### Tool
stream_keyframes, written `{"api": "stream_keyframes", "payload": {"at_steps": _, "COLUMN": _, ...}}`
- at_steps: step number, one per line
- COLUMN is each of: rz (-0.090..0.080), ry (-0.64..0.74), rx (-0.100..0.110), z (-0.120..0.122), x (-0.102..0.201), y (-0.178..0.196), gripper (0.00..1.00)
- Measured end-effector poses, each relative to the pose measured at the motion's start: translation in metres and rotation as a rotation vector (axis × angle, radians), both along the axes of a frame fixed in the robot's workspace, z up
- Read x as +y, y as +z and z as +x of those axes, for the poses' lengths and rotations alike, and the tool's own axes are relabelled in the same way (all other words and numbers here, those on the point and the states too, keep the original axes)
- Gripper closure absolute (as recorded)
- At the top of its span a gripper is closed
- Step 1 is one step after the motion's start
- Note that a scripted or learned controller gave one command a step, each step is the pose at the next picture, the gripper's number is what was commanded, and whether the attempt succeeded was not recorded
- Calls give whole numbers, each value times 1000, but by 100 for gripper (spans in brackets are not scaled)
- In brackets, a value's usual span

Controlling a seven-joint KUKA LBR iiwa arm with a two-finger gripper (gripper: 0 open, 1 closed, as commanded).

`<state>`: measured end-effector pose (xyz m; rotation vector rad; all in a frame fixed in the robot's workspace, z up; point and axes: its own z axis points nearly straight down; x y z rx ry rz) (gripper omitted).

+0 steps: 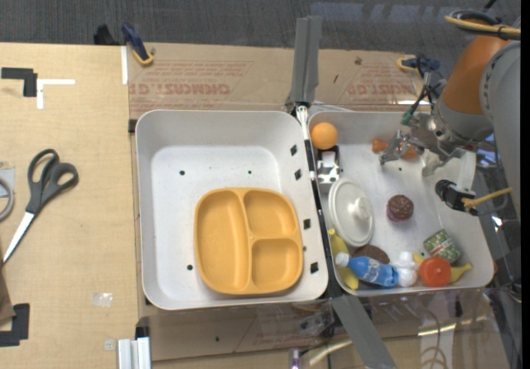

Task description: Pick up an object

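In the right bin point(480, 231) we see an orange ball point(324, 135) at its far left corner, a white lid point(352, 212) by the left wall, a dark red ball point(400, 208) mid-bin, and a blue bottle point(374, 271) lying along the near edge.

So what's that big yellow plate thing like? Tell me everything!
The yellow plate is a smooth, plastic-looking tray with rounded corners and three sections: one long one on the left and two smaller ones on the right. It lies flat, turned slightly askew, on the floor of the left white bin, toward its near side, with nothing in it.
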<state>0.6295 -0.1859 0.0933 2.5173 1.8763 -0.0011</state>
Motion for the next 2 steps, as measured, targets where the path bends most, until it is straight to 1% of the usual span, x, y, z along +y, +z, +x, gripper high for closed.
{"api": "stream_keyframes", "payload": {"at_steps": 1, "rz": 2, "ry": -262, "rx": 19, "z": 26, "x": 11, "y": 0, "gripper": 0}}
{"api": "stream_keyframes", "payload": {"at_steps": 2, "rz": -2, "ry": -258, "rx": 5, "z": 29, "x": 12, "y": 11, "gripper": 100}}
